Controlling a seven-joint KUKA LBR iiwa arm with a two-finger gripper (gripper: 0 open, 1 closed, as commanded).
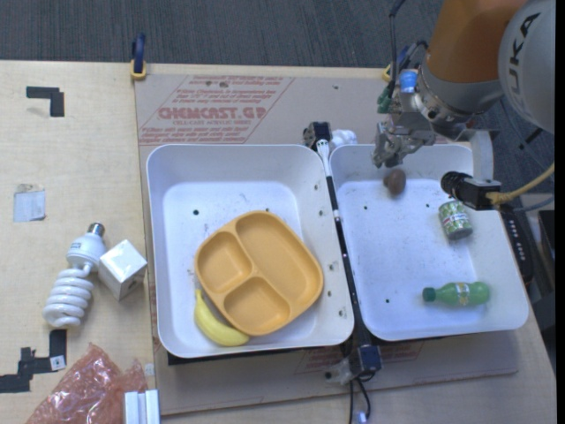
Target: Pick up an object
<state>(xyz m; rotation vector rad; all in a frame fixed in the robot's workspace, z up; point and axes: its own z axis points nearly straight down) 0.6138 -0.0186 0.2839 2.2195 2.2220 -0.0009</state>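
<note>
The metal two-finger gripper (pixel 388 155) hovers just above the small brown rounded object (pixel 395 181) at the right white bin's (pixel 494 321) twelve o'clock. Whether it is released, I cannot tell. The round thing could roll aside.

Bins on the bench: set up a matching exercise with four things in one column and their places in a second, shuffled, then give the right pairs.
Things:
1. orange divided plate
2. banana
3. green bottle
4. small brown object

Places:
A. far end of the right bin, just below the end effector
B. near part of the right bin, lying on its side
C. middle of the left bin
D. near edge of the left bin, partly under the plate

Pairs: 1-C, 2-D, 3-B, 4-A
</note>
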